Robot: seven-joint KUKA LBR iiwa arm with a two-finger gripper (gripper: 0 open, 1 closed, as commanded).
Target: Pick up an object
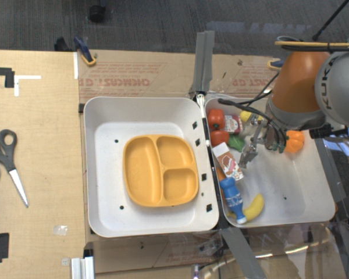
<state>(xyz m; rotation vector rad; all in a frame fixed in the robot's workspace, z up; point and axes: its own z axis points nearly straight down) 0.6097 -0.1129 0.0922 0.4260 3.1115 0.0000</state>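
Observation:
My gripper (257, 145) hangs over the upper middle of the right bin (291, 196), beneath the orange wrist band. Its fingers look slightly apart with nothing visible between them. Just left of it lie a red tomato-like toy (216, 119), a green toy (236, 142) and a small packet with a red label (232, 122). An orange toy (294, 141) sits right of the gripper, partly behind the arm. Lower down the bin's left side are a white and red carton (227, 160), a blue bottle (231, 195) and a yellow banana (253, 207).
The left bin (104, 173) holds a yellow divided plate (161, 170). Scissors (9, 161) lie on the wooden bench at far left. A grey divider bar (203, 63) runs up between the bins.

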